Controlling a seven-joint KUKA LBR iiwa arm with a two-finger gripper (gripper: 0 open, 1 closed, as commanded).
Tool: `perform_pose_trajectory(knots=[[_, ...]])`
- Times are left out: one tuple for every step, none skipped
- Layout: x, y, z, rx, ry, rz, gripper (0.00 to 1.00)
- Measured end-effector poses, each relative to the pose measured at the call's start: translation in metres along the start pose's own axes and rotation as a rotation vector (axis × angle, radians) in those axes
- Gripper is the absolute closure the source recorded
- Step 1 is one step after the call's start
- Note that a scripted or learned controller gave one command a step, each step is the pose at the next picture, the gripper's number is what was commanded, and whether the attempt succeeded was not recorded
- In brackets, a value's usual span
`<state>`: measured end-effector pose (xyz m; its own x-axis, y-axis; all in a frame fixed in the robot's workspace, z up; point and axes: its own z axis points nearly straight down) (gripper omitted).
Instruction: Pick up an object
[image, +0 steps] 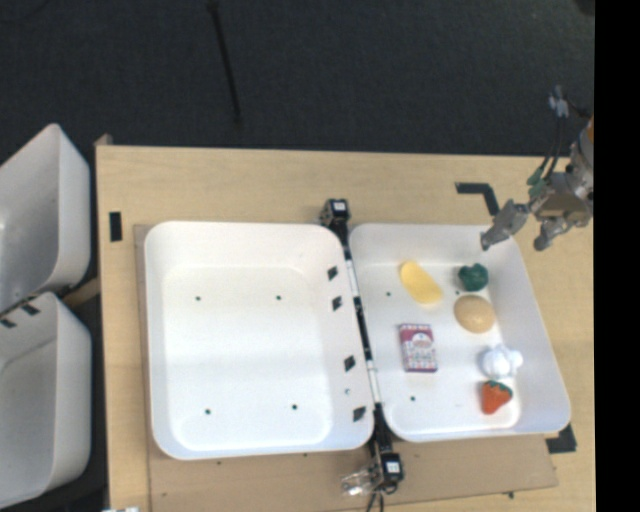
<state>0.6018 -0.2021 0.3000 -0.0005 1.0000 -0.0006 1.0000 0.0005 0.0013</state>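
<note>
Grey jaws (526, 226) hover spread and empty over the right bin's (540, 330) top right corner, approach step; nearest target, green object (473, 277), sits just below-left in that bin, so next move needs descent over it.

The arm (572, 160) is cut off at the upper right of the frame, so little more than its wrist shows. The gripper (520, 232) below it is small and blurred. At the left edge, two white containers (35, 300) are cropped. The print on the small purple card (417, 347) in the right bin (540, 330) is too small to read.
</note>
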Motion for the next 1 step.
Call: perform_pose_trajectory(knots=[[0.0122,0.0185,0.1309,0.011,0.002,-0.004,0.00]])
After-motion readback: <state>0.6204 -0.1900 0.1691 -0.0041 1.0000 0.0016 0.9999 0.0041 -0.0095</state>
